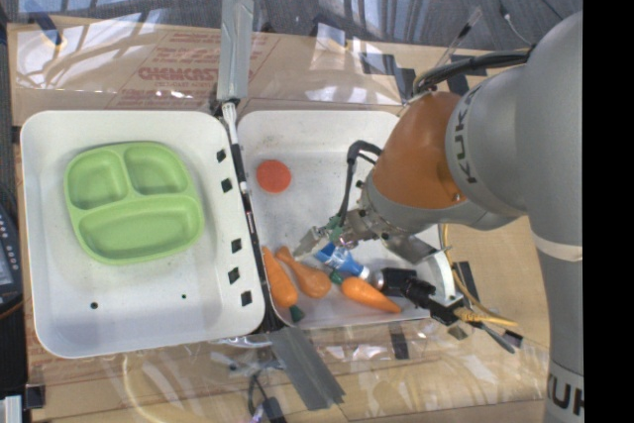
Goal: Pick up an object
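Note:
My gripper [332,239] hangs low in the right bin [317,129], near its front half, under the grey arm with the orange band. Just below it lies a small blue and white object [340,262], touching or nearly touching the gripper; I cannot tell whether it is held. Three orange carrot-like pieces lie along the bin's front: one [279,280] by the left wall, one [307,276] beside it, and one [371,293] to the right. An orange-red disc [274,176] lies alone farther back on the left.
The left bin [45,213] holds a green divided plate [134,201]. A grey divider strip [236,54] runs between the bins. The arm's bulk covers the right bin's right side.

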Robot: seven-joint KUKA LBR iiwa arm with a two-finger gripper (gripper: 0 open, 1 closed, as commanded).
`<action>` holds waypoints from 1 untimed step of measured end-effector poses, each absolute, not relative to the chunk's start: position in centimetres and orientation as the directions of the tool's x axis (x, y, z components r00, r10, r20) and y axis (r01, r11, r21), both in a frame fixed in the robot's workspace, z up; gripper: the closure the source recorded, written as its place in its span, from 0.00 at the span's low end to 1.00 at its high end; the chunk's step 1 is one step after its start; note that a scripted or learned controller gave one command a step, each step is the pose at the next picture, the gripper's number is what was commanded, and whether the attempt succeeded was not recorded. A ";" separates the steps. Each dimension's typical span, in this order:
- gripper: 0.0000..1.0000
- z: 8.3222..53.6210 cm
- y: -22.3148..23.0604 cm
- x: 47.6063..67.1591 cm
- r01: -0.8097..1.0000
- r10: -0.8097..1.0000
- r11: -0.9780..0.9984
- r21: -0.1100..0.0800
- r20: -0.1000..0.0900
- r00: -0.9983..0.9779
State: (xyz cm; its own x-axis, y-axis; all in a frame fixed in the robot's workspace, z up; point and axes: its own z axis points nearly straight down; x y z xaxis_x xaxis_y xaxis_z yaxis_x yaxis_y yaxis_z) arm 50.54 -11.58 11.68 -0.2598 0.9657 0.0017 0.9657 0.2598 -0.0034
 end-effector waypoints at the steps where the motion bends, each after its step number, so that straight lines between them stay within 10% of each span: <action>1: 0.00 9.1 -16.1 50.5 0.996 0.996 0.084 -0.002 0.001 -0.084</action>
